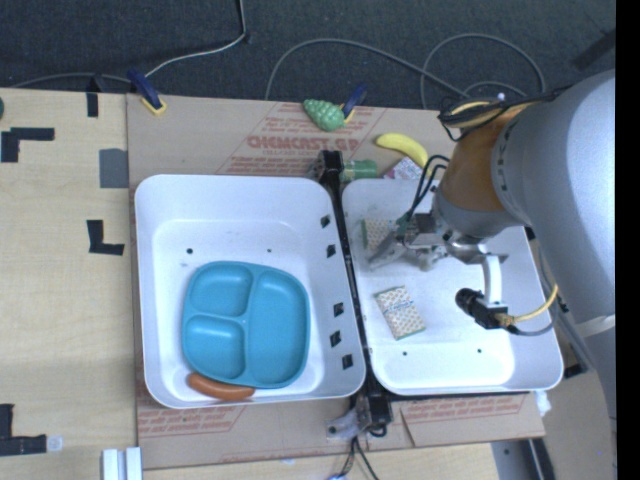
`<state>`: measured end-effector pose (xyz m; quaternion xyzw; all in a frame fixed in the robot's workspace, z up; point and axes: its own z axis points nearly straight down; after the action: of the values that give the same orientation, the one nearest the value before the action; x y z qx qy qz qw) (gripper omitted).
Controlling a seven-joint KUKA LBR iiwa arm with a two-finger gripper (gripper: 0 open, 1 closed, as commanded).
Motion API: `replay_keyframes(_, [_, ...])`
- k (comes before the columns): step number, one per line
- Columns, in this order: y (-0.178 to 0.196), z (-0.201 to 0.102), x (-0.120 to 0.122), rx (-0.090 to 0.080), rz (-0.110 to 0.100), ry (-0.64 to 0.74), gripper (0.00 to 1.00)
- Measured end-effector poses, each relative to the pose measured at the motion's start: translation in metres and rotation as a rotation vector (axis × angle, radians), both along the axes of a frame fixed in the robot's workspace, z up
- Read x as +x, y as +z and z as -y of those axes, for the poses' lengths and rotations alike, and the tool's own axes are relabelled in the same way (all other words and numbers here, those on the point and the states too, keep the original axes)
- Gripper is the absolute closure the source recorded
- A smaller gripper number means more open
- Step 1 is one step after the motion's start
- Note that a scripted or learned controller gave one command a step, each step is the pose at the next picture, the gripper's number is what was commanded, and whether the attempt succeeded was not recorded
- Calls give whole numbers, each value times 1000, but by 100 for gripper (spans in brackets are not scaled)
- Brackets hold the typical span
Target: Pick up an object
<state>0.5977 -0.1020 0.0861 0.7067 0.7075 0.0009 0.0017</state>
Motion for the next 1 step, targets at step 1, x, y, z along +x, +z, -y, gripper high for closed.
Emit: replay_keyframes(1, [0,-8,39,0,0,1,0])
